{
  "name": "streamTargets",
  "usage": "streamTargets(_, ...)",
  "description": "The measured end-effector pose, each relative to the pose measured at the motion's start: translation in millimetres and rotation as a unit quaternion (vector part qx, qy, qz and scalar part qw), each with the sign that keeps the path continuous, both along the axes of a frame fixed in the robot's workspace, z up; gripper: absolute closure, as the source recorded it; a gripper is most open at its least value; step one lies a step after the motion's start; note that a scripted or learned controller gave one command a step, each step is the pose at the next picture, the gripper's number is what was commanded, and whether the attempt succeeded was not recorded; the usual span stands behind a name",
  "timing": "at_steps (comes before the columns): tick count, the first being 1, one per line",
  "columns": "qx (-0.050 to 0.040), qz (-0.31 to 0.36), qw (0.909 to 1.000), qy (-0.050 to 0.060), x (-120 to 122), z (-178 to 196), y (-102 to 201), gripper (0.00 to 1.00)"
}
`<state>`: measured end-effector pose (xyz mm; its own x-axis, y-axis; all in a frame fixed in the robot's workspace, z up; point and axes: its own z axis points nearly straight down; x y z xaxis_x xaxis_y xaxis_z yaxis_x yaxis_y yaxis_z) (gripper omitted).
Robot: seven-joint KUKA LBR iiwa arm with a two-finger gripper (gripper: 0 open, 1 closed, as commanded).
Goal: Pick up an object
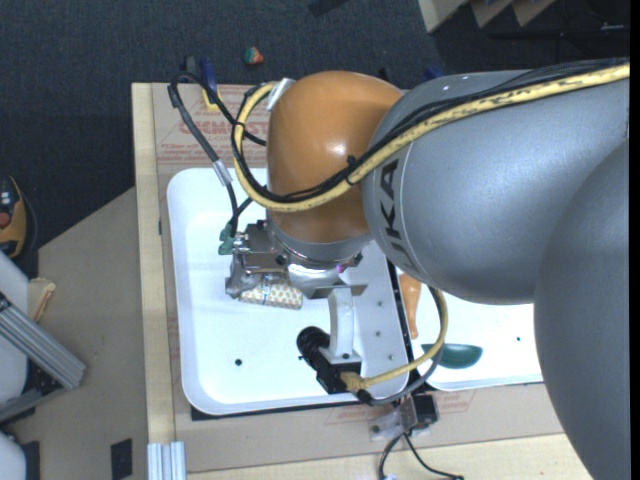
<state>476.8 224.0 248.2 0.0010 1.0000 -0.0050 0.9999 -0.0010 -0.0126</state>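
end effector (250, 268): finger state cannot be told | patterned object (272, 295): just below it, long axis left-right | left bin (200, 368)

Right bin (500, 366) mostly hidden under the arm (500, 168) — teal object (458, 354) (shape unclear) half covered.

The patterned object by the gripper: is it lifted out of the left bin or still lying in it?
Cannot tell. The patterned object sits directly beneath the gripper, over the left bin floor; the slanted view hides any gap.
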Motion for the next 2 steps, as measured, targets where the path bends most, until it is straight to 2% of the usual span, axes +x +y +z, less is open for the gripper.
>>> streamTargets(1, 0.0062, 0.001, 0.9999, -0.014, 3.8, 143.8, -12.3, 1.0)
streamTargets(2, 0.0009, 0.0, 1.0, -0.003, 34.5, 60.7, 0.7, 1.0)
